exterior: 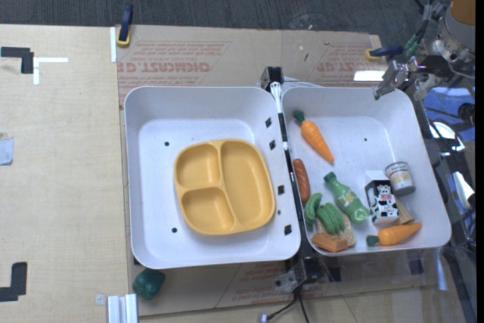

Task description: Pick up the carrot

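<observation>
Dark carpet runs across the top of our view, and below it lies the pale wooden surface [60,185], partly covered by a sheet of printed cardboard [197,57] on which two shallow white bins sit side by side. We see the left bin [144,163] holding a yellow divided plate [224,186] with three compartments, set near its middle. In the right bin [378,125] the carrot [316,140] lies alone in the upper left part, its green top pointing toward the far left corner and its orange tip slanting down toward the bin's middle. Below it, along the left wall, lies a brown sausage [302,178], and near the front wall we find a green bottle [345,197], some green leafy pieces [325,214], a slice of bread [333,241], a second carrot [396,234] by the front right corner, a small black-and-white carton [384,202] and a small tin can [399,178] just above it. A dark green item [149,282] rests on the surface outside the left bin's front corner. We see the claw [393,79] at the far right corner of the right bin, well apart from the carrot; whether it is open or closed we cannot tell.
</observation>
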